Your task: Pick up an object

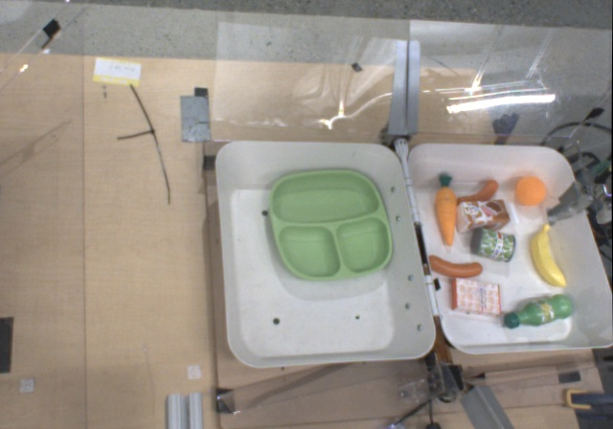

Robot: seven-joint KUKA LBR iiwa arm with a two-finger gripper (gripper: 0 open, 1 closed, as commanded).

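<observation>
The right bin (498,155) holds several toy foods: a carrot (446,210), a sausage (456,266), an orange (530,191), a banana (548,257), a green can (493,244), a brown packet (482,214), a red-and-white packet (476,297) and a green bottle (541,310) lying on its side. My gripper (568,204) comes in at the right edge of the view, just above the banana's upper end and to the right of the orange. Most of the arm is cut off by the frame edge. Nothing shows held in the gripper.
The left bin (239,322) carries a green three-compartment plate (331,224). A metal divider post (405,97) stands between the bins at the back. A black cable (153,145) and a grey block (195,117) lie on the wooden bench to the left.
</observation>
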